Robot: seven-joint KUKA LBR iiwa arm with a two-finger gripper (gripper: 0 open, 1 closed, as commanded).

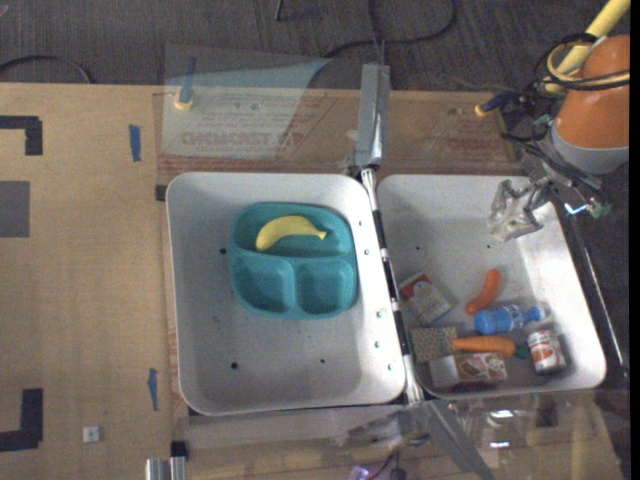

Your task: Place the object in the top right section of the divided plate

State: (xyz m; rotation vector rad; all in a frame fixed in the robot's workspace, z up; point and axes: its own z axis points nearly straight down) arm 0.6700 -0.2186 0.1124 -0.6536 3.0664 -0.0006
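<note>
The bench point(80, 268) carried two white bins side by side. In the left bin point(200, 368), a teal divided plate point(295, 286) held a yellow banana point(288, 231) in its large far section. The right bin point(450, 218) contained a blue bottle point(508, 318), two orange carrots point(483, 291), a small can point(543, 350) and cartons near its front edge. The gripper point(515, 211) hung over the right bin's far right corner, nothing visible between the jaws.
</note>
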